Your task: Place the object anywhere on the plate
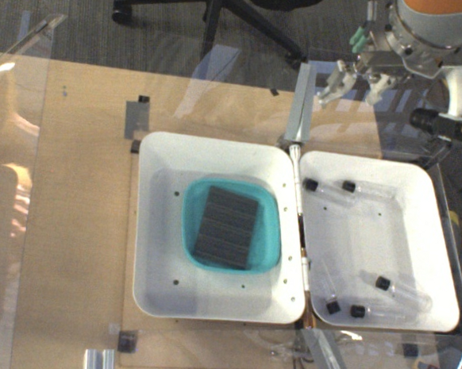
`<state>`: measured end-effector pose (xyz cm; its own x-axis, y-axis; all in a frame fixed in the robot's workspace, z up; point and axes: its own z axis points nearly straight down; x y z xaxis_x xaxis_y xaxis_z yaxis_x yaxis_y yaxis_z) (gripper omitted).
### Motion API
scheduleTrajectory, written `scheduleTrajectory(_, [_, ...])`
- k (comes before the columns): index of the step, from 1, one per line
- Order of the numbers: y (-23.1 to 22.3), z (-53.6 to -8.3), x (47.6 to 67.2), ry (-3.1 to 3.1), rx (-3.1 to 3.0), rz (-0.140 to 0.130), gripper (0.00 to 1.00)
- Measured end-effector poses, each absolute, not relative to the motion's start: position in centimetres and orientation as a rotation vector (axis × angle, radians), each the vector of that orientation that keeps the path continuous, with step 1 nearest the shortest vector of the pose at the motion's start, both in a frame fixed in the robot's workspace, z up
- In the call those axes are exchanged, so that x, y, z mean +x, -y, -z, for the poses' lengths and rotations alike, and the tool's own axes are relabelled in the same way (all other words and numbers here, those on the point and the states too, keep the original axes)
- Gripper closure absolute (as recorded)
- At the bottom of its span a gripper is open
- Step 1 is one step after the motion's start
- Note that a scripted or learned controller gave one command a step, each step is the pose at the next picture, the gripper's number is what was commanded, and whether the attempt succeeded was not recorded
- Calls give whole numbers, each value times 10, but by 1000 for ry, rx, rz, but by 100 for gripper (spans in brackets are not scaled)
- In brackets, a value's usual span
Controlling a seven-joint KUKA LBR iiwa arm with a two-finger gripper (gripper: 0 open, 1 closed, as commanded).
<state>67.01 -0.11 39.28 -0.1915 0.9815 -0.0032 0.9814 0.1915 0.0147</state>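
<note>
Dark grey ridged block lay flat on the teal plate, covering most of its middle and turned slightly off square with the plate's edges. That plate sat in the left white bin, a little toward the side nearest the neighbouring bin. Right white bin touched the left one along a shared edge and held several clear tubes with black caps: two near its far edge, one toward the near right corner, and two along the near edge. Both bins rested on the wooden counter, partly covered by a transparent sheet showing reflections. The arm, grey with an orange band, stood at the upper right, beyond the far edge of the right bin. Its tool hung above the counter there, well apart from block and plate, fingers spread with a visible gap and nothing between them. A black office chair base stood on the carpet beyond the counter.
</note>
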Motion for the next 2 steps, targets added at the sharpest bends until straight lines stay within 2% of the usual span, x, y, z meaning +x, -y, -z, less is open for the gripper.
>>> scheduleTrajectory(1, [37, -437, 670, -2205, 2219, -15, 0])
scheduleTrajectory(2, [89, -437, 604, -2004, 2406, -13, 0])
